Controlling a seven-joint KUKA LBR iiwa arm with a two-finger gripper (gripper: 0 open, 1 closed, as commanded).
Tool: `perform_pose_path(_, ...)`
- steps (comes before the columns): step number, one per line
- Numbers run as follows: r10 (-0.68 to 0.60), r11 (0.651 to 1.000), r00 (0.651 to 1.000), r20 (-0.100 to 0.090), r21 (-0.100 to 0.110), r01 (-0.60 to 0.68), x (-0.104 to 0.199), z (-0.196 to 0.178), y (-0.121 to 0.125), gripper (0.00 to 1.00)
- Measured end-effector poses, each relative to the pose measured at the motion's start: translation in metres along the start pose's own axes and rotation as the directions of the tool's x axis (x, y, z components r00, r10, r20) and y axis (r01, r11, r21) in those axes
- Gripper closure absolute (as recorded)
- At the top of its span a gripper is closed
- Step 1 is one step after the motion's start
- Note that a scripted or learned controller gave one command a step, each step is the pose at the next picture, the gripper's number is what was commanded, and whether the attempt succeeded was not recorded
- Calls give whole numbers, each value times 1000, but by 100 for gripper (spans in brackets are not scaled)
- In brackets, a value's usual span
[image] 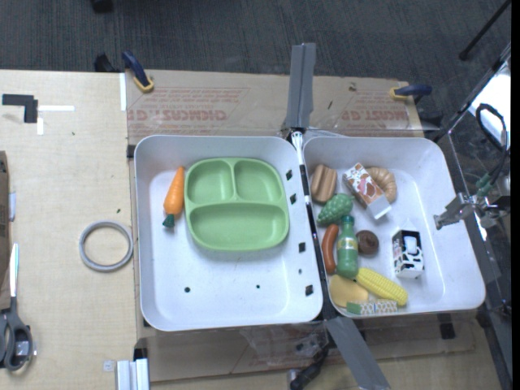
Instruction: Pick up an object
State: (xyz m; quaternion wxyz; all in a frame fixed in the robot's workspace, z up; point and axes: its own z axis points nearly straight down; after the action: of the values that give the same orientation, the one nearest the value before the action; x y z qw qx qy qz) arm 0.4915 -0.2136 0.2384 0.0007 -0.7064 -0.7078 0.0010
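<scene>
The left bin (219,299) holds a green divided plate (236,204) with an orange toy carrot (174,192) lying beside its left edge. The right bin (443,218) holds several toy foods crowded toward its left half: a hot dog bun (322,182), a croissant (385,182), a small strawberry-printed carton (364,190), a green leafy vegetable (335,210), a green bottle (347,248), a red sausage (328,246), a brown round piece (367,241), a cow-patterned milk carton (407,254), a corn cob (382,285) and a yellow piece (344,291).
A roll of tape (106,244) and scissors (15,331) lie on the wooden bench to the left. Clamps (138,71) (410,93) hold the cardboard behind the bins. A metal bracket (457,211) stands at the right bin's right rim.
</scene>
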Motion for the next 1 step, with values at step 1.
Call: perform_pose_path(1,305,952,952,-1,1,-305,-8,55,30,0)
